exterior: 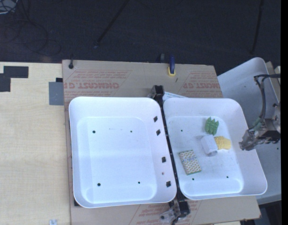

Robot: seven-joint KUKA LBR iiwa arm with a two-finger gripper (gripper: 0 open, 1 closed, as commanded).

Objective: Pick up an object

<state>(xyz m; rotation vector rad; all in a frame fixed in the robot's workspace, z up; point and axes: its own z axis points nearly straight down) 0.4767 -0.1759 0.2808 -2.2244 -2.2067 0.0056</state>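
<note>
The right bin holds a green ridged object, a white cylinder lying on its side, a yellow object touching the cylinder's right side, and a flat patterned pad nearer the front. My gripper hangs at the bin's right rim, to the right of the yellow object and apart from it. It looks small and dark here, and nothing shows between its tips.
The left bin sits beside the right one, with a black divider with clips between them. Both rest on a cardboard sheet. A grey plate and cables lie at the right.
</note>
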